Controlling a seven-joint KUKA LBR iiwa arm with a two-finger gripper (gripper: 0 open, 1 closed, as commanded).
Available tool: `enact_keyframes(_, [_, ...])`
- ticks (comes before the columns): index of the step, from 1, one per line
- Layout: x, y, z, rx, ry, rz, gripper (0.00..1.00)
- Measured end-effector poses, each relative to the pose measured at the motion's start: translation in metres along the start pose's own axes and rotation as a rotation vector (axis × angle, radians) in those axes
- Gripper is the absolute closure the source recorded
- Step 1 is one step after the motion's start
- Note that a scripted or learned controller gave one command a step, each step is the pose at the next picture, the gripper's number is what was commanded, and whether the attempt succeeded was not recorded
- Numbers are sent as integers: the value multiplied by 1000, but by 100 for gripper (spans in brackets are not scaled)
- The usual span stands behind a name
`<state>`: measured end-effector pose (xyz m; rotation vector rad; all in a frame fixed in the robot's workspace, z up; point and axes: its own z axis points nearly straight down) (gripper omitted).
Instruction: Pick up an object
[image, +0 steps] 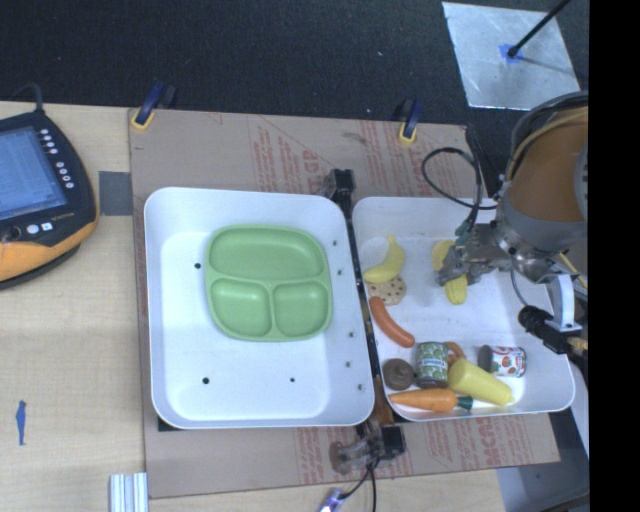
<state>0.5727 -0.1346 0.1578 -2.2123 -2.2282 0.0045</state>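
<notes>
We are hovering our pincer (455, 268) over a small yellow piece (456, 291) in the right bin (545, 402), its grip unreadable from here, so lifting is seemingly remaining

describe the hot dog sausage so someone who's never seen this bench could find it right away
Look in the right white bin, along its left wall beside the divider. The sausage lies there slanted, just below a speckled cookie and a banana. It is the only reddish-orange, smooth, round-ended piece; the carrot lower down is pointed with a green top.

Wooden bench (70, 340), brown cardboard sheet (250, 150) clamped on top (blue clips), dark floor (250, 50) behind.
</notes>
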Motion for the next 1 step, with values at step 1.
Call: enact_keyframes(1, [73, -19, -34, 2, 0, -1, 100])
